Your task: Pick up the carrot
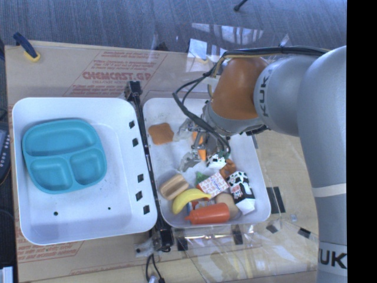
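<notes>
- The counter [70, 69] carries everything; two white bins sit side by side on it
- My arm [294, 99] reaches in from the right and bends down over the right bin [168, 161]
- The left bin [118, 205] has a blue divided tray [62, 155] in it and nothing I need
- The right bin is crowded along its near end; a banana [187, 198], a bun [174, 186] and a cow-patterned carton [238, 184] lie packed close together
- The carrot [207, 213], as I judge it, is the long orange-red piece lying flat along the near wall of the right bin; it touches the banana on its left and sits under the pile's front edge
- It looks like a moulded toy; I expect it to be light, stiff and smooth, so it may slip or roll if I pinch near a tapered tip; I would take it across its thick middle, closing crosswise to its length; the wall and the banana leave little room on either side
- My hand [197, 146] hangs over the middle of the right bin, apart from that carrot; I cannot tell whether it is wide or narrow, since cables and glare clutter it
- A small orange bit [202, 154] shows right at my hand; too small to name
</notes>
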